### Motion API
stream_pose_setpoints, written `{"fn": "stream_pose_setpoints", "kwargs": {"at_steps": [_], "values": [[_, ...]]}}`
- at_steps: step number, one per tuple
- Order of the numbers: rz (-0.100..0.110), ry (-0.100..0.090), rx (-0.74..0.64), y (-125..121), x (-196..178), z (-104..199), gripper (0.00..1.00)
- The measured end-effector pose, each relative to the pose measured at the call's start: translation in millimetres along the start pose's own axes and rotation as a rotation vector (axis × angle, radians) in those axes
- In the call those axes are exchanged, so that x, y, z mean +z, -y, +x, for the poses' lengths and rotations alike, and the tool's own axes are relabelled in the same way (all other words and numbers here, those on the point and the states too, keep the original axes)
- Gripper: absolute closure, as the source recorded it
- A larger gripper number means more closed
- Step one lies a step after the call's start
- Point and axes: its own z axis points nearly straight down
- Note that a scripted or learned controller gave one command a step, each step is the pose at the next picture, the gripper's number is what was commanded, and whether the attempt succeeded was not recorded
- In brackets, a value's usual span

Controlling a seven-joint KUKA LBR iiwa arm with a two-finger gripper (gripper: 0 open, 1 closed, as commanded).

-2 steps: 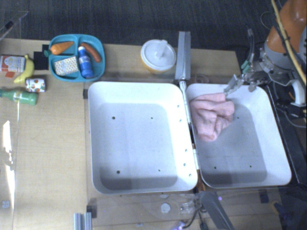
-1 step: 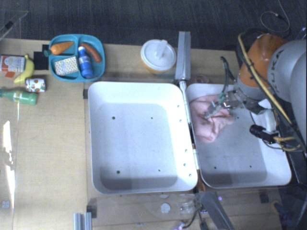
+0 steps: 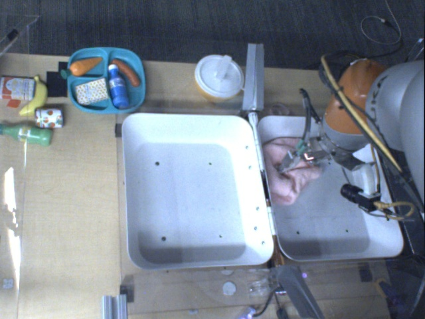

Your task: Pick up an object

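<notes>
Cloth (image 3: 287, 175), pink and crumpled, lies at the left side of the right bin (image 3: 332, 234), against its wall, with my claw (image 3: 297, 159) down on its upper folds. I cannot tell whether the claw is clenched, so I want a fold caught deep, then a slow, straight lift.

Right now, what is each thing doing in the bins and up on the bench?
Pink cloth: crumpled, in the right bin, against its left wall.
End effector: down on the pink cloth.
Left bin: nothing in it.
White lidded cup: upright, lid on.
Blue divided tray: holding toy food.
</notes>
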Motion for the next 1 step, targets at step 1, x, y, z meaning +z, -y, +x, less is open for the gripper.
{"fn": "stream_pose_setpoints", "kwargs": {"at_steps": [1], "values": [[-0.008,0.002,-0.001,-3.2,-12.8,0.1,1.0]]}}
